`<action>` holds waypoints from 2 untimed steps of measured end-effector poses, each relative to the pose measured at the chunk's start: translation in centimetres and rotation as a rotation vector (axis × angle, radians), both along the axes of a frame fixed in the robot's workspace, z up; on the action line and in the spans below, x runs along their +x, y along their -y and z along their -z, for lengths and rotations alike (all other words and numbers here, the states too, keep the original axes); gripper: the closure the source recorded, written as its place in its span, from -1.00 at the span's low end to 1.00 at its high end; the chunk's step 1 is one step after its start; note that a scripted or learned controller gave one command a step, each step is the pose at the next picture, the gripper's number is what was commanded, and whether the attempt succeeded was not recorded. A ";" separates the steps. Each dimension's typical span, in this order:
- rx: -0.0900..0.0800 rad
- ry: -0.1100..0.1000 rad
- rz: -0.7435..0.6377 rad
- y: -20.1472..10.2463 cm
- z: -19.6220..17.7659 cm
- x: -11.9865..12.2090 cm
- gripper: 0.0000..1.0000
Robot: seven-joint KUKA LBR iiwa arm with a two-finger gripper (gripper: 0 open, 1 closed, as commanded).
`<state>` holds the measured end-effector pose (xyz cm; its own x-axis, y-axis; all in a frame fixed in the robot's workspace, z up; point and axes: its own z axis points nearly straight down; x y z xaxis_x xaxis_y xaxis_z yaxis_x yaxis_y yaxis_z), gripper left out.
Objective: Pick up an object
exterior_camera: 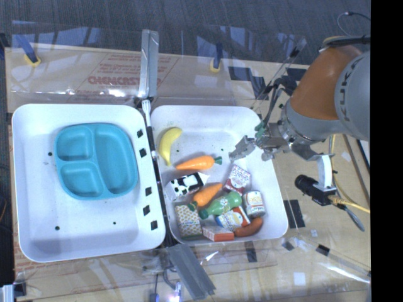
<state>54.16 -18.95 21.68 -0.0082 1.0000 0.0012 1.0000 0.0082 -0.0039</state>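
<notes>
My gripper (pixel 254 150) hangs over the right side of the right bin (pixel 208 115), open, with nothing between its fingers. Just below it lies a red and white packet (pixel 238 178). Left of the gripper lie an orange carrot (pixel 196 163) and a yellow banana (pixel 168 144). Toward the bin's front sits a pile: a second carrot (pixel 208 194), a green bottle (pixel 221 204), a small can (pixel 254 203), a black and white item (pixel 187 184), a patterned box (pixel 187 220) and a brown sausage (pixel 249 228).
The left bin (pixel 38 231) holds a blue divided plate (pixel 96 159). A black-marked divider (pixel 150 181) runs between the bins. The grey and orange arm (pixel 327 93) reaches in from the right, with cables and a black part (pixel 313 189) beside the bin.
</notes>
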 end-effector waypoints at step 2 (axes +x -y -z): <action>-0.004 0.006 -0.089 1.7 11.3 0.4 1.00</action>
<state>54.56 -20.66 10.37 -0.0968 0.9953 -0.0033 0.9953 0.0968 0.0024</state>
